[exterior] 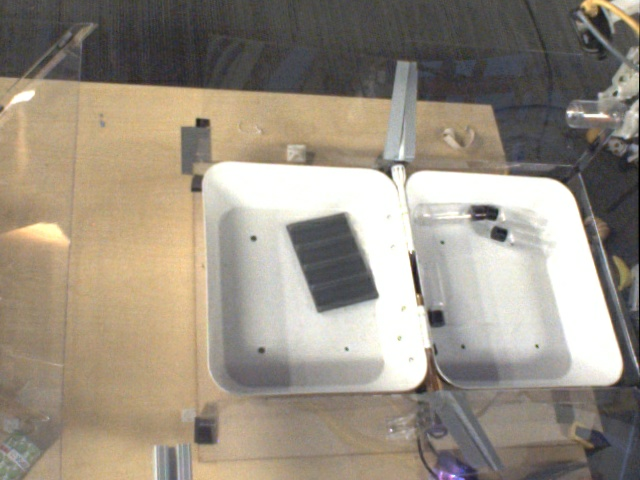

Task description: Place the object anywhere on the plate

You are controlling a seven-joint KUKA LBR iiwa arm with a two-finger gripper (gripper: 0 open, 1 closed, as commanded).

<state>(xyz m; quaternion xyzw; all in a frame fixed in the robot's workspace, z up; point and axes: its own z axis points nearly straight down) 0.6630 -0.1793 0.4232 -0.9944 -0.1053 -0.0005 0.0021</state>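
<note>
A dark grey ribbed rectangular plate [332, 261] lies tilted in the middle of the left bin [225, 298]. In the right bin [560, 338], near its back wall, lie clear plastic pieces [450, 211] with small black ends [485, 212]. Another black-tipped bit [498, 234] lies just in front of them. A small black piece [436, 317] sits at the right bin's left wall. The end of the arm with the gripper [612, 108] hangs at the view's upper right edge, above the bench behind the right bin and well away from the objects and the plate.
A grey metal post [403, 113] stands behind the seam between the two bins. Small dark blocks [203, 128] [205, 429] sit on the wooden bench at the left bin's corners. Cables [600, 18] hang at the upper right.
</note>
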